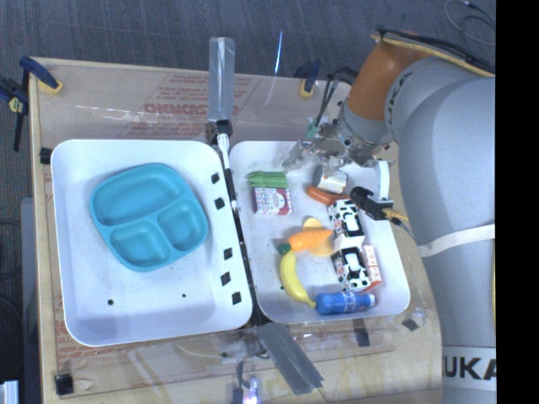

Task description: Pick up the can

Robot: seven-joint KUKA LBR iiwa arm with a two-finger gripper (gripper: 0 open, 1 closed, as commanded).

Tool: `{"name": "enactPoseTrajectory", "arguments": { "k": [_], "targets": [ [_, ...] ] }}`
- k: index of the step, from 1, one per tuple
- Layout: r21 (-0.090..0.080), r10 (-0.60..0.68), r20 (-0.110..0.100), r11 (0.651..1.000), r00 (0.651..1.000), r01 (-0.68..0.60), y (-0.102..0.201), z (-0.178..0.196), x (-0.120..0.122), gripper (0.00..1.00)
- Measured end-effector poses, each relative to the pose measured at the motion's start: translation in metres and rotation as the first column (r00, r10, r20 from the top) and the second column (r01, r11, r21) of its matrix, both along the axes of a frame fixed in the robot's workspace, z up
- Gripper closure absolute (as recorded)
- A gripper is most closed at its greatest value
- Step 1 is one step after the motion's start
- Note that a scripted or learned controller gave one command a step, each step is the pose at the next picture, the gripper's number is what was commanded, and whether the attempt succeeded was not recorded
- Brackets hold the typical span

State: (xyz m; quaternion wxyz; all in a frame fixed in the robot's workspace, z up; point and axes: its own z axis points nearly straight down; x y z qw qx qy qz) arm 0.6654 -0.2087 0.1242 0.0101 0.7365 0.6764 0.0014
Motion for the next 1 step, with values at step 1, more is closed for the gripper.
{"name": "enactPoseTrajectory", "arguments": {
  "k": [1],
  "targets": [
    [0.013, -0.041, -0.021, 0.999, 0.999, 0.041, 0.0012, 0.0077, -0.0222, 0.00]
  ]
}}
